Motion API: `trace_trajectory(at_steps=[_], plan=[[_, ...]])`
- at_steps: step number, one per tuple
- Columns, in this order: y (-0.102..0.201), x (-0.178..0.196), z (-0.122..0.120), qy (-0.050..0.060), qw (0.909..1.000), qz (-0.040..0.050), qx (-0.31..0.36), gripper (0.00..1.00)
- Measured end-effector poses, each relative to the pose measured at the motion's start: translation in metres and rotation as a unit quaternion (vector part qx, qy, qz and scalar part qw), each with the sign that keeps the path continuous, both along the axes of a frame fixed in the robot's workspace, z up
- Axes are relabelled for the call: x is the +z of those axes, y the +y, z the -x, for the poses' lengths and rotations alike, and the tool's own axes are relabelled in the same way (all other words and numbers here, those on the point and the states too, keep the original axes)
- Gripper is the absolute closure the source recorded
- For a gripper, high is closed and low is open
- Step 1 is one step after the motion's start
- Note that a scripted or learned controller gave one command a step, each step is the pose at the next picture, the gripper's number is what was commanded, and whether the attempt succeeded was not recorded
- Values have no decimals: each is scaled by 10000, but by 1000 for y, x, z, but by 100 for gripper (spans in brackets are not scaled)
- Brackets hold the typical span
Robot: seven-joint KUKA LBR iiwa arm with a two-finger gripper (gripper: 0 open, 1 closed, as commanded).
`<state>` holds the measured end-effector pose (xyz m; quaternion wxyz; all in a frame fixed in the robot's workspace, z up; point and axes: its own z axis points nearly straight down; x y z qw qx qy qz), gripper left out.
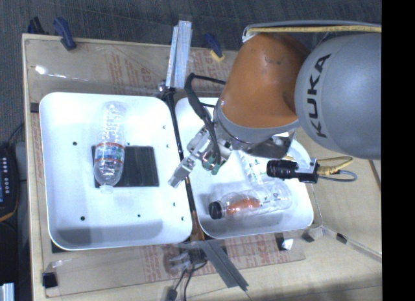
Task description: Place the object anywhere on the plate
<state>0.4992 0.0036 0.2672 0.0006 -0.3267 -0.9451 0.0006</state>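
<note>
Right bin (301, 218), bottle (249, 204) beside gripper (194, 160)

Arm (305, 85) cut off at right edge; right bin's (259, 228) back half hidden under it.

Grey arm (337, 95) lettered KUKA, orange band (266, 82), black cables (201, 102).

On the bench (39, 66) two bins sit side by side. The left bin (65, 222) holds a water bottle (109, 150) beside a plate (139, 167); the right bin (301, 218) holds another bottle (249, 204).
</note>
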Motion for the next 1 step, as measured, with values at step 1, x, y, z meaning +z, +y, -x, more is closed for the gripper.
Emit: trace_trajectory(at_steps=[1], plan=[[-4, -75, 14, 10, 9940, -5, 1092, 0]])
